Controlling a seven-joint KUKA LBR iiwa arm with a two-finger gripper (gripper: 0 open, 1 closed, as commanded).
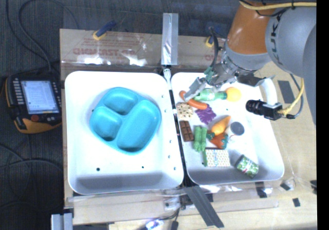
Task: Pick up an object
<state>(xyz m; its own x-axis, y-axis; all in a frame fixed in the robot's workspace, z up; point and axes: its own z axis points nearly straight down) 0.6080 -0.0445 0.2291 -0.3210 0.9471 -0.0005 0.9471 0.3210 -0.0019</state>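
My gripper (204, 84) hangs over the back of the right bin (267, 144), its fingers spread above a green bottle-like toy (212, 95) and a carrot-like piece (197, 104). Nothing sits between the fingers. Below them lie a purple toy (205, 115), an orange carrot (221, 124), a yellow lemon (233, 93), a cookie (184, 110), a chocolate bar (186, 130), a green vegetable (199, 138), a patterned sponge-like block (217, 158), a grey disc (237, 128) and a green can (247, 166).
The left bin (82, 162) holds a blue three-compartment plate (125, 119). A black camera (263, 108) juts over the right bin's right rim. A teach pendant (34, 101) lies on the floor at the left. A central divider (174, 131) separates the bins.
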